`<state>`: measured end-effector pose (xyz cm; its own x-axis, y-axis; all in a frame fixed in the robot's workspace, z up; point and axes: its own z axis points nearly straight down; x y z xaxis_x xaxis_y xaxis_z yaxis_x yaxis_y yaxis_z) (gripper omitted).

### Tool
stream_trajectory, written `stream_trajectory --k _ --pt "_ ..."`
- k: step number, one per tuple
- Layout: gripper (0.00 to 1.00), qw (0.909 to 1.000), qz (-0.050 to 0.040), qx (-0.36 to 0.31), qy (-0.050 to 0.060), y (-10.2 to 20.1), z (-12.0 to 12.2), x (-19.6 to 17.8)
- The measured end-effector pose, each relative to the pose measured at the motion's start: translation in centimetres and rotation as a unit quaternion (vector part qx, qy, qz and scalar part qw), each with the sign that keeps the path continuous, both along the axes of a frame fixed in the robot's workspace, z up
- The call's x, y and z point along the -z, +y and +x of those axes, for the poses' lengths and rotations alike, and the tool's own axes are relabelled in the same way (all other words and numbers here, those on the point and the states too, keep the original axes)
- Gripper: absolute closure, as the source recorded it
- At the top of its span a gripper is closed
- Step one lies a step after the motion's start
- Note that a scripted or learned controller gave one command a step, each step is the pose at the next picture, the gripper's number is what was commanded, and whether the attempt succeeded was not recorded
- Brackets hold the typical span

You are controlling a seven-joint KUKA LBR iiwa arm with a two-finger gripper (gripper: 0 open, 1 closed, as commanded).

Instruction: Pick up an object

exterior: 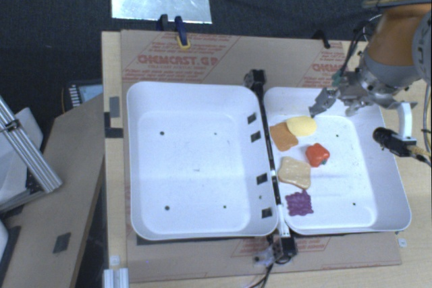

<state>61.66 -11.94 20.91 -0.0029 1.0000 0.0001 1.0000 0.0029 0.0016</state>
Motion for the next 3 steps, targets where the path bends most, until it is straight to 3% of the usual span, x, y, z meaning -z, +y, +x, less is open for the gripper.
stream_trajectory --k 1,2,3 --pt "0.00 1.0000 -0.0012 0.005 0.005 -8.2 -6.7 6.7" --pt "1.00 1.0000 -0.0014 0.000 -0.002 -7.7 -6.1 5.2" --pt "1.00 1.0000 -0.0003 -0.004 -0.005 -2.7 -0.4 -0.9"
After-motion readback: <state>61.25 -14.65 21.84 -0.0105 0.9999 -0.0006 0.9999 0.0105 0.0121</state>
